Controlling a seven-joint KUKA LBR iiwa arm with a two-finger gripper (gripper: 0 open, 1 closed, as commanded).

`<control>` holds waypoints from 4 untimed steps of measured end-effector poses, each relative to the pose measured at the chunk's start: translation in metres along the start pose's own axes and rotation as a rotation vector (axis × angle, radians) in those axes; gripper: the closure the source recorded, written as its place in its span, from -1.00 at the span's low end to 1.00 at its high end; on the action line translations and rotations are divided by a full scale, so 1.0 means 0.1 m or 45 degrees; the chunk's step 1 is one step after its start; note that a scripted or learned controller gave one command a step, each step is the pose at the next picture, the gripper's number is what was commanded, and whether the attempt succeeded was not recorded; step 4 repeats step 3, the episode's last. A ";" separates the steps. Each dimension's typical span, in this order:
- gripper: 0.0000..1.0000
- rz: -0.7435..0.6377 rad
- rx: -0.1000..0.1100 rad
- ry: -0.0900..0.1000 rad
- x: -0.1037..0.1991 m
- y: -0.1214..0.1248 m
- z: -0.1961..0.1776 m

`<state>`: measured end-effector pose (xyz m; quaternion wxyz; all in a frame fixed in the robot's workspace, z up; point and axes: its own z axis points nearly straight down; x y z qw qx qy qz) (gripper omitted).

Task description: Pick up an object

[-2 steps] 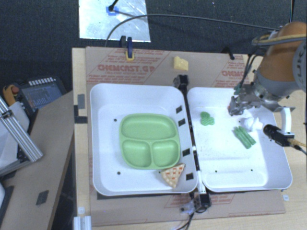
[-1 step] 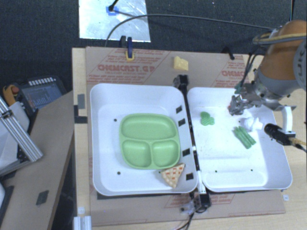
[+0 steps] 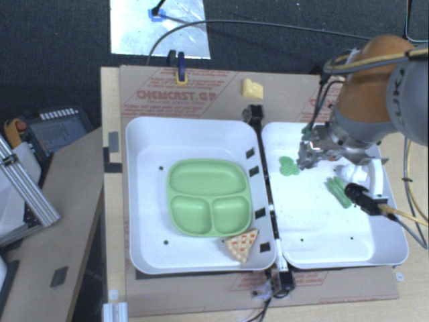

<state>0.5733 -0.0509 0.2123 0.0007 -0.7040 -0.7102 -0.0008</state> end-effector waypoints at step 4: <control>1.00 0.000 0.002 -0.001 1.53 -0.51 -0.10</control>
